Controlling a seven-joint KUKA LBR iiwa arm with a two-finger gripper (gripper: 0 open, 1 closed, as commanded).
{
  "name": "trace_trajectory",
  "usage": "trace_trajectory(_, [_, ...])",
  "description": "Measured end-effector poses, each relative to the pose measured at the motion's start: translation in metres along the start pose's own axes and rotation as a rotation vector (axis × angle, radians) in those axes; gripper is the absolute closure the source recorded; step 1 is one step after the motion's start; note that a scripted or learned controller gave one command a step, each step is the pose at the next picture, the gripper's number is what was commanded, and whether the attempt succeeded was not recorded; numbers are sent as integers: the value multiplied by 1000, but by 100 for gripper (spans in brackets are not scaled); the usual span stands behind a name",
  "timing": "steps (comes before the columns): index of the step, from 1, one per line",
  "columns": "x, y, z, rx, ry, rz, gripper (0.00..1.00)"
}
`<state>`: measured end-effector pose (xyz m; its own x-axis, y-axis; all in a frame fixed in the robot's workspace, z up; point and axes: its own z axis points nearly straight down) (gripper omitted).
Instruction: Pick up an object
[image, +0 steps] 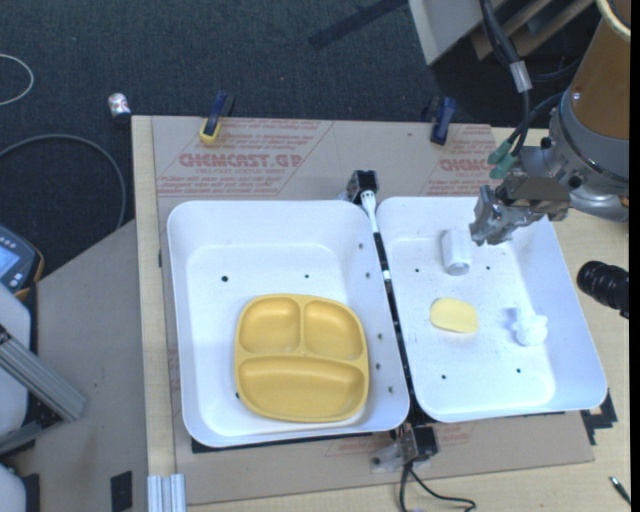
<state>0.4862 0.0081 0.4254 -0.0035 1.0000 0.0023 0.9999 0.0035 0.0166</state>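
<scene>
In the right bin lie a small grey-white cylinder, a flat yellow oval piece and a small white lumpy thing. My gripper hangs over the far part of the right bin, just right of the cylinder and a little above it. No object can be seen between its fingers. A yellow divided plate with three compartments lies in the left bin.
The two white bins stand side by side on a cardboard sheet held by blue and yellow clamps. A black-and-white rod runs along the seam between the bins. Cables lie on the dark floor at the left.
</scene>
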Motion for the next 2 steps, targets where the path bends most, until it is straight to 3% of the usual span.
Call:
trace_trajectory(1, [63, -8, 36, 22, -1, -4, 100])
trace_trajectory(2, [60, -6, 24, 15, -2, 1, 100])
